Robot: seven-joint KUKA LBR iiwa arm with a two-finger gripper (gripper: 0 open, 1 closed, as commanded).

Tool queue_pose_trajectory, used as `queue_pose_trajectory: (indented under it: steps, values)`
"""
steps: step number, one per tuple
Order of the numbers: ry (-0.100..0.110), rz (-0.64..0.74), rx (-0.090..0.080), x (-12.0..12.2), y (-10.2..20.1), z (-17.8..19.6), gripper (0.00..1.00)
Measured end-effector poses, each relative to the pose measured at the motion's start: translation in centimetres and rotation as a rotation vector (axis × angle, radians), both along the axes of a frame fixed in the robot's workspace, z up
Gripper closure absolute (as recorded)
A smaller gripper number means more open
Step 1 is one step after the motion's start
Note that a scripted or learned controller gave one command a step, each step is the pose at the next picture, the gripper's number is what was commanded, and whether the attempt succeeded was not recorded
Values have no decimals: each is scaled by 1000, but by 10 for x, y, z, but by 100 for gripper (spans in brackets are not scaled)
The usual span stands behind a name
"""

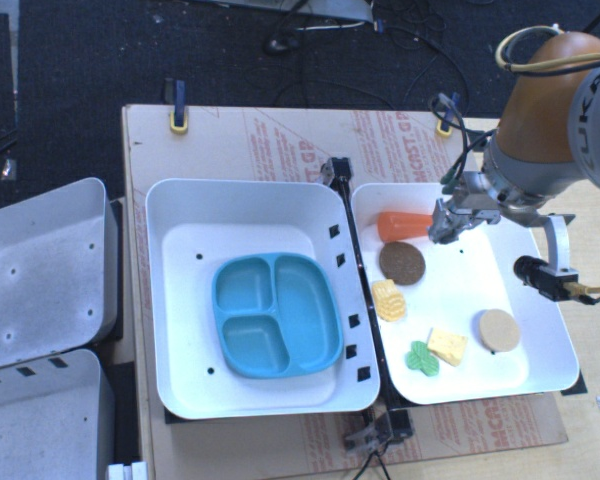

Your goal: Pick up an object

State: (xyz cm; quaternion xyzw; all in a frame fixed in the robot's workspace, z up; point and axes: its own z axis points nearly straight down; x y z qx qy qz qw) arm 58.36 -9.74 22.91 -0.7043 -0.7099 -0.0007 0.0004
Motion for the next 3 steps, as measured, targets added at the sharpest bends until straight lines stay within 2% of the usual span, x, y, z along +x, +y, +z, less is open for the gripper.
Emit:
queue_pose_trajectory:
  steps: [1, 3]
  values:
    - [1, 0, 0, -1, 45, 4, 100]
    - [0, 1, 0, 0, 155, 18, 100]
